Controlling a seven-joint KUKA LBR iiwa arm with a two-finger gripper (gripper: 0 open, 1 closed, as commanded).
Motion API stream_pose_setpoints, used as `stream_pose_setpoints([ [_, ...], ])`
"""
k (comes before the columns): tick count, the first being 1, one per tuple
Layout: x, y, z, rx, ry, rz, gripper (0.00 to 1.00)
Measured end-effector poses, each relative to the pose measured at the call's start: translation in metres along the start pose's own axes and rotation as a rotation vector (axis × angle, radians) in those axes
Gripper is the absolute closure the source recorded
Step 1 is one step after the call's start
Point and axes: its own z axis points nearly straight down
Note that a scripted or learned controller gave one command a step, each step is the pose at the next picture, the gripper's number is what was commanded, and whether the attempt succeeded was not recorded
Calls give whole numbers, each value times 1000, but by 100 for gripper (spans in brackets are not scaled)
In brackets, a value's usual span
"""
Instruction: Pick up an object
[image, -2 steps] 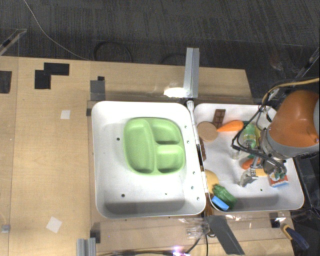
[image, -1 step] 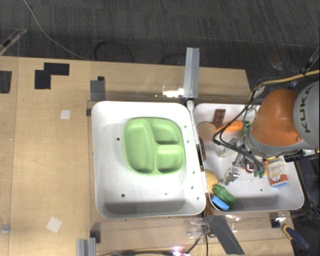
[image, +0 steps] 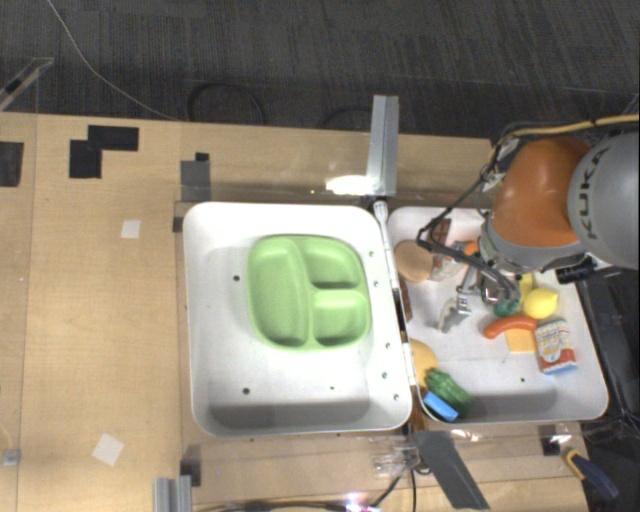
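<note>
The left bin (image: 215, 400) holds a green tray (image: 305, 290). In the right bin (image: 590, 400), the gripper (image: 455, 312) hangs over bare floor, fingers spread and grasping nothing. The nearest pick, I judge, is the orange carrot (image: 510, 327), just right of the fingertips; its long axis runs left to right, tilted slightly up at the right. A lemon (image: 541, 302) sits just beyond it.

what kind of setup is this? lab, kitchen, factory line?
Most likely a robotics lab bench for pick-and-place trials: two white bins, left bin and right bin, fixed to a wooden bench, toy food such as a lemon in the right one, a green divided tray in the left.
</note>
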Motion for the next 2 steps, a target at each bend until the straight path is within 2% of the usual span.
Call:
stream_pose_setpoints([
  [1,26,-18,-1,-1,-1,87,0],
  [2,-59,-9,2,1,28,82,0],
])
